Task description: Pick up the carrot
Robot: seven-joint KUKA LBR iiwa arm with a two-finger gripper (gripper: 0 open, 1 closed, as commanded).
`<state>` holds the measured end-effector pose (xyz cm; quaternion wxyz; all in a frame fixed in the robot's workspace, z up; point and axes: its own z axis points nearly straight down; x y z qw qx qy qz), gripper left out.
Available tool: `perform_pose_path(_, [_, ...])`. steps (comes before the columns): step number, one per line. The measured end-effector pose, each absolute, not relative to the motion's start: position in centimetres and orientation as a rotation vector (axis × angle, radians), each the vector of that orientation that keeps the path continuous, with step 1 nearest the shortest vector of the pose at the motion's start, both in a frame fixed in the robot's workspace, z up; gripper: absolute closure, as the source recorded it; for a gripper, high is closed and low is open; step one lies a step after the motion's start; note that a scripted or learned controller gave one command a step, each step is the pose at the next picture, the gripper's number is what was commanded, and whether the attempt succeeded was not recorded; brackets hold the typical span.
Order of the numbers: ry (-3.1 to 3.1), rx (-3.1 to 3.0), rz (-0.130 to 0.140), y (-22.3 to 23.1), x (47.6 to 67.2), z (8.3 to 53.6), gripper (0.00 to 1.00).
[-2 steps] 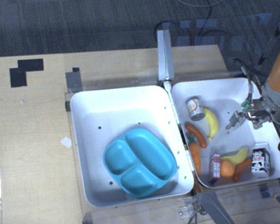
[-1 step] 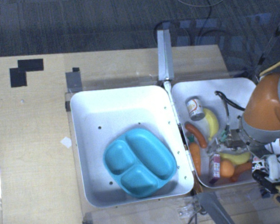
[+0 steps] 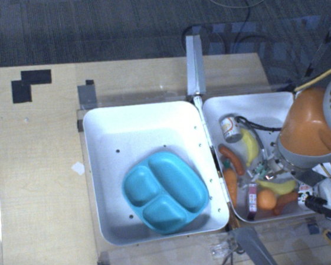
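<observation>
Two white bins sit side by side; the right bin [image 3: 280, 99] holds the carrot [image 3: 231, 185] against its left wall, long axis running twelve to six. The gripper [image 3: 263, 170] hovers just beside it, so the carrot lies at nine o'clock from it; its grip state cannot be told.

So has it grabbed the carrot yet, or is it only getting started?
Not yet, by the look of it. The arm has reached over the right bin, and its gripper sits low among the food. The carrot lies untouched by the bin's left wall. Grasping and lifting it remain.
</observation>
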<state>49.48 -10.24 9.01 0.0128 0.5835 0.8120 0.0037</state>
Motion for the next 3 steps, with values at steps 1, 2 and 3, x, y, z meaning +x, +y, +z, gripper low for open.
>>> perform_pose_path(1, [2.709, 1.552, -0.004, -10.0, 56.7, 9.0, 0.00])
perform_pose_path(2, [2.717, 1.541, 0.009, -9.3, 57.0, 9.8, 1.00])
perform_pose_path(3, [2.705, 1.591, 0.003, -2.3, 62.0, 18.3, 1.00])
